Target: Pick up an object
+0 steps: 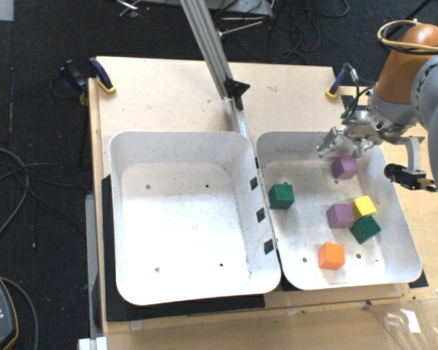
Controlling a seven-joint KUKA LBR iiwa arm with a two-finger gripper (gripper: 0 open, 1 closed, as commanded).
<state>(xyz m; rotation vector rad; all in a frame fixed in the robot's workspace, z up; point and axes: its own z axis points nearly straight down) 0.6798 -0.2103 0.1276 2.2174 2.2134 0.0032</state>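
— Where's the gripper (343,146)?

— Camera view, at about two o'clock in the right bin (394,217), hanging right over a purple block (344,167). Its fingers look spread, and the block sits just below them, not visibly pinched.

— And the rest of that bin?

— A green cube (281,195) at nine o'clock. Toward four o'clock, a second purple block (339,215) touches a yellow cube (363,206), with a dark green block (365,229) just beneath the yellow. An orange cube (331,256) lies at six o'clock.

— The left bin (131,195)?

— White, beside the right one.
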